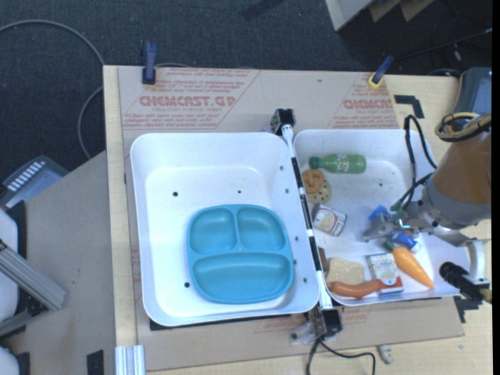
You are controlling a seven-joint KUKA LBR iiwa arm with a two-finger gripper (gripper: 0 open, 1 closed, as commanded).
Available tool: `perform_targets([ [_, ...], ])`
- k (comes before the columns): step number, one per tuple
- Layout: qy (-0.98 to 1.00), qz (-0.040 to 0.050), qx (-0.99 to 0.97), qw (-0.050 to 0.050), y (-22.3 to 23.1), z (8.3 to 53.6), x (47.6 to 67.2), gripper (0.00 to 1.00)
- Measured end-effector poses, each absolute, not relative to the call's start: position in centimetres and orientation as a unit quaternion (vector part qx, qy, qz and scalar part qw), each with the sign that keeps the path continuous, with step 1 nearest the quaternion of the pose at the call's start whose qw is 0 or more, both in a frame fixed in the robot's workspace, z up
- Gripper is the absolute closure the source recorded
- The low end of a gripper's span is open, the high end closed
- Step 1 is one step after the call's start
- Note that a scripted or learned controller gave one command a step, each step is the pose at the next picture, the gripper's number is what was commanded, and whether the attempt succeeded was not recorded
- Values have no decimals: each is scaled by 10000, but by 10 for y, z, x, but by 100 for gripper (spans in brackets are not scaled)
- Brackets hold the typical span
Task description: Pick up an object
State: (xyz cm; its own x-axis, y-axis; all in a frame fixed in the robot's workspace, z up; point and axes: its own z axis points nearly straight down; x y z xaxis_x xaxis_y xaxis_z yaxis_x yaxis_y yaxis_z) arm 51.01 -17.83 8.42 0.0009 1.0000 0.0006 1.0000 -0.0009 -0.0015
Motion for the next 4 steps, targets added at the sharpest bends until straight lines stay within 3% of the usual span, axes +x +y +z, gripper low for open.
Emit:
perform_targets([
  [1, -7068, -2, -7074, -6, -156, 84, 479, 0],
  [2, -7075, -3, -7067, -8, -136, 84, 497, 0],
  [3, -7070, -6, -7072, -16, -137, 94, 497, 100],
  [4, -7076, -5, -7067, 1, -53, 185, 526, 100],
])
